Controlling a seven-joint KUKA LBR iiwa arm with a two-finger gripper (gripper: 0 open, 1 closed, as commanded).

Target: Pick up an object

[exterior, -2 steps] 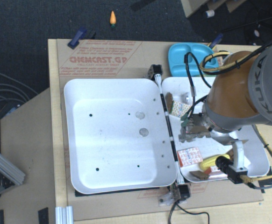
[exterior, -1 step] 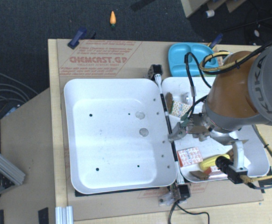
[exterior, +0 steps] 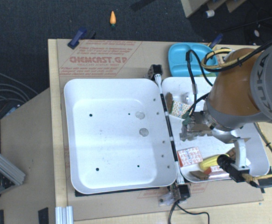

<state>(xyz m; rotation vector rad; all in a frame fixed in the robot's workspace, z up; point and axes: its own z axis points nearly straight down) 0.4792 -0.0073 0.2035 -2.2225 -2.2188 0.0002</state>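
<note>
Gripper [exterior: 190,130] low in right bin [exterior: 260,146], near the divider; finger state cannot be told. Candidate objects close by: patterned packet [exterior: 179,108] just above, red-and-white card [exterior: 189,157] below, yellow tube [exterior: 209,162] beside it. Likely fault: closing on nothing, or clipping the bin wall. Little clearance here; ample room in left bin [exterior: 112,171].
</note>
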